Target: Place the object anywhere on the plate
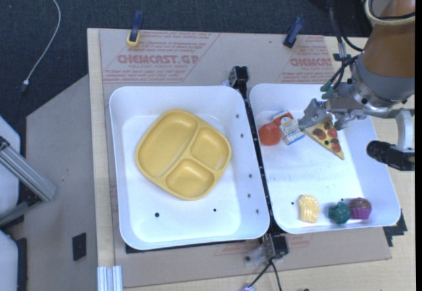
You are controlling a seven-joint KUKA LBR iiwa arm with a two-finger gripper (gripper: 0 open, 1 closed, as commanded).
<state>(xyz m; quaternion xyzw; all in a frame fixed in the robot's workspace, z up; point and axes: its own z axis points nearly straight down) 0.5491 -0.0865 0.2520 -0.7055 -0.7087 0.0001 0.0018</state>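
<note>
A yellow plate [183,153] with three compartments lies in the left bin [132,217]. My gripper [311,118] hangs low over the right bin [376,171], near its back. It sits between a small white, red and blue carton [289,129] on its left and a pizza slice [329,138] on its right. It overlaps the top edge of the pizza slice. A red tomato-like piece [269,134] lies just left of the carton. I see nothing clearly held.
At the front of the right bin lie a yellow corn piece [308,208], a green broccoli piece [339,212] and a purple grape bunch [360,207]. A black divider with clamps [239,76] separates the bins. Blue clips [293,31] hold the cardboard.
</note>
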